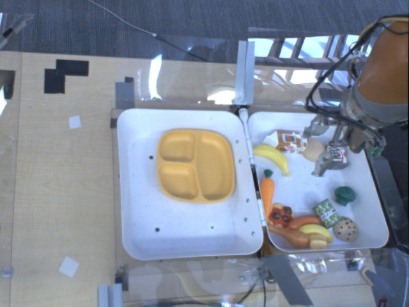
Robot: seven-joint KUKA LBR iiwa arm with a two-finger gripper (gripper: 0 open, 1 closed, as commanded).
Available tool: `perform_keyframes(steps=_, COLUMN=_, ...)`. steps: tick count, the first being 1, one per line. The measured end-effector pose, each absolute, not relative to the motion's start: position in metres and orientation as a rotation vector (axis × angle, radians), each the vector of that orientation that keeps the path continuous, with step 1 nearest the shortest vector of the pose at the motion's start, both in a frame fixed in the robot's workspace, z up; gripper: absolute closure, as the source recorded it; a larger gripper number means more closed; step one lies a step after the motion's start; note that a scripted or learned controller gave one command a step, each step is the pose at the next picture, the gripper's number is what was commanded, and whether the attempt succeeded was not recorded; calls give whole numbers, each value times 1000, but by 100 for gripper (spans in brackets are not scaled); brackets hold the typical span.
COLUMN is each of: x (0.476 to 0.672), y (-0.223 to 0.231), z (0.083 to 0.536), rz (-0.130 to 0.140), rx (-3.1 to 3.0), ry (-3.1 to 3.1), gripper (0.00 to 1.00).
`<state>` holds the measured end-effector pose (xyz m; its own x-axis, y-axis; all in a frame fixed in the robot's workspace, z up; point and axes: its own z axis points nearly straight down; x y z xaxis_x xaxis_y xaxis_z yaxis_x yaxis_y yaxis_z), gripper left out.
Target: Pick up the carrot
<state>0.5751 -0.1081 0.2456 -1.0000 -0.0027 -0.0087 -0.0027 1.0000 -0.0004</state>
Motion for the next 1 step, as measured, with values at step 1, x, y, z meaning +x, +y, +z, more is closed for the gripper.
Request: perform_keyframes(steps=1, x=567, y=-92, z=99, rz=0, rx=208, ry=3120, gripper=0)
